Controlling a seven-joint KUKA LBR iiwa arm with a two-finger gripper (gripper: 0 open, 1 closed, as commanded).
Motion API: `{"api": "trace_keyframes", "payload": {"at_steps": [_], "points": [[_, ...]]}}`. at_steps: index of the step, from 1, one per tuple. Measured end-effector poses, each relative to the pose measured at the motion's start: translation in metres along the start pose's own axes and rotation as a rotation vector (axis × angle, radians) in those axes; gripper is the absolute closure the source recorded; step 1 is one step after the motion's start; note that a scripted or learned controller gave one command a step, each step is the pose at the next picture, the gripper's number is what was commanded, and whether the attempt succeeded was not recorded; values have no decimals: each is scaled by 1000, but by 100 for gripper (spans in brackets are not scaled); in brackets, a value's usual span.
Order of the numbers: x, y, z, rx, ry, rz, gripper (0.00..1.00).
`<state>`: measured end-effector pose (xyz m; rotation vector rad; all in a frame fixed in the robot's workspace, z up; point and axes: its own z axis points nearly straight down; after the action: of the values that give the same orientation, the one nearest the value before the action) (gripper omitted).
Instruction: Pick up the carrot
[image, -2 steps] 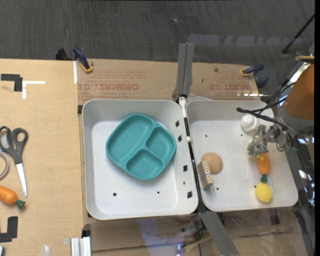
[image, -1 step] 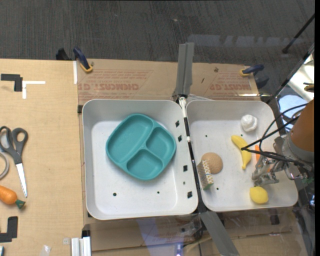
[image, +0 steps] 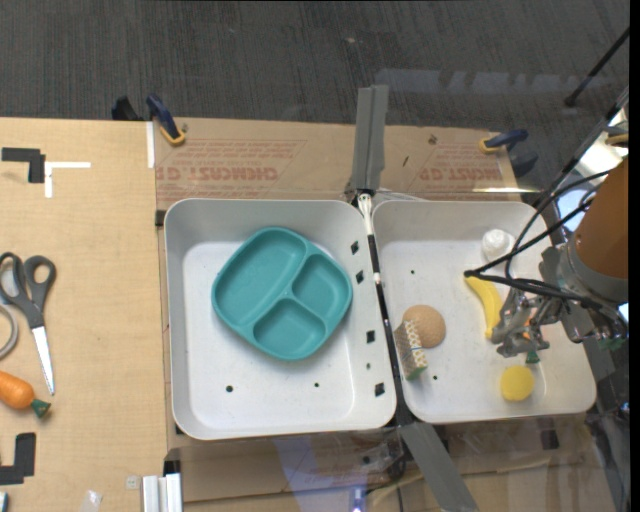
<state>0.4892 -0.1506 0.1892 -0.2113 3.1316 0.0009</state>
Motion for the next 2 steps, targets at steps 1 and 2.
{"api": "trace_keyframes", "payload": {"at_steps": [1, 2], "points": [[0, 0, 0, 0, 1, 1, 0], [-36, -75, 75, 1, -1, 133, 0]]}}
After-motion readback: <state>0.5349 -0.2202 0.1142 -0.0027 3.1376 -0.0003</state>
